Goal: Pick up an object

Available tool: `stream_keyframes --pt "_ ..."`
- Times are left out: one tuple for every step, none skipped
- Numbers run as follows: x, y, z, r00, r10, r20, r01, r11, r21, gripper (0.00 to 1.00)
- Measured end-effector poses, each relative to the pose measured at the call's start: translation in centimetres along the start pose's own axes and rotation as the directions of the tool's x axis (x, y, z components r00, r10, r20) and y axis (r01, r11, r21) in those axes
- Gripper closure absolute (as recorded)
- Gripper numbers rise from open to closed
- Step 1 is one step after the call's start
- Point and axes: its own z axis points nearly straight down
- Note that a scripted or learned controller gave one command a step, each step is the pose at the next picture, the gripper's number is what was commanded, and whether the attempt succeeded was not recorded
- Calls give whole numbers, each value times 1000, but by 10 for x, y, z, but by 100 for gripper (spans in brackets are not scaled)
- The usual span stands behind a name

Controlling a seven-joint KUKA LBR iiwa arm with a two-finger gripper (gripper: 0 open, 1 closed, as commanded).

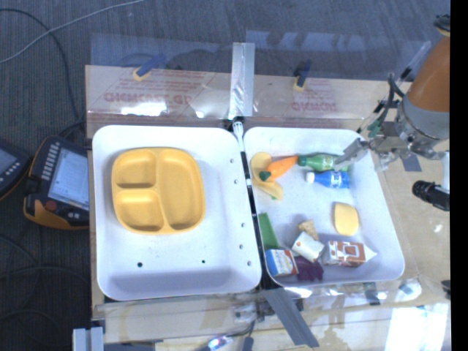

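Above the right bin's (387, 218) far edge, the claw (363, 146) hangs open, holding nothing

One fixed camera looks down at a slant from above the bench (307, 93), far enough to take in both bins, left (110, 269) and right (380, 218), with floor beyond.

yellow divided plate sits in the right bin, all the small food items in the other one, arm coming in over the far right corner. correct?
Not quite. In the camera view the yellow divided plate sits in the left bin. The small food items, such as the carrot and the green bottle, are in the right bin. The arm does come in over the far right corner.
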Motion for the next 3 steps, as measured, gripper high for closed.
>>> stream_keyframes --pt "35 32 120 996 -92 2 92 996 0 0" --pt "36 32 111 996 -94 1 94 996 2 100" --pt "49 53 130 999 -48 14 48 999 1 100"
